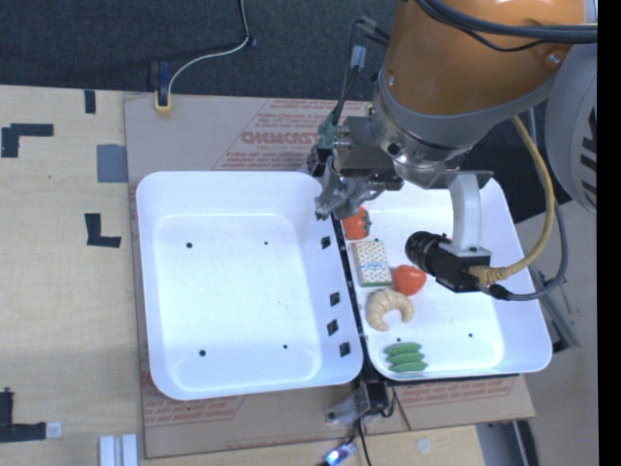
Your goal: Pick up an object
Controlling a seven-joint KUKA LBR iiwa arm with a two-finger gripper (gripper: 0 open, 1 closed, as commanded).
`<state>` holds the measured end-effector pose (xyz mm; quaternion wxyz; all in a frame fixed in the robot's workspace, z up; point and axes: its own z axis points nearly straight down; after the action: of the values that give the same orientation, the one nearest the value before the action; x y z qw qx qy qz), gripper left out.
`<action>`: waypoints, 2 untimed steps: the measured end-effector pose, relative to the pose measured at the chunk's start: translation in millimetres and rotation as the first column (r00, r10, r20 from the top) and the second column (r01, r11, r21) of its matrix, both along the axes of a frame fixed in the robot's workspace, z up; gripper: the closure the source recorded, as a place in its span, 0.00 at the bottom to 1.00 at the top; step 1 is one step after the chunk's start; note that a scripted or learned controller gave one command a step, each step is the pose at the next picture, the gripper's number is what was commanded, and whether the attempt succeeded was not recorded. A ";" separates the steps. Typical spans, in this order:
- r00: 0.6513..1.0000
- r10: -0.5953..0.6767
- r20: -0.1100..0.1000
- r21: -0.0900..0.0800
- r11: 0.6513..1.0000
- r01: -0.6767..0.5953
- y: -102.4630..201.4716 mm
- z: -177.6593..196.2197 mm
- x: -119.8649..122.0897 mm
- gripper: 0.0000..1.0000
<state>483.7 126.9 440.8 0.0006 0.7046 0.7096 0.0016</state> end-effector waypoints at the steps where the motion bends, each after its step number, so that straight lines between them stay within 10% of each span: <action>1: 1.000 -0.004 -0.005 -0.003 1.000 0.004 -2.8 7.5 0.1 1.00; 2: 1.000 -0.002 -0.007 -0.004 1.000 0.002 -2.3 17.0 0.2 1.00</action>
<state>484.0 124.5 457.8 -0.0002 0.7055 0.7087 -0.0023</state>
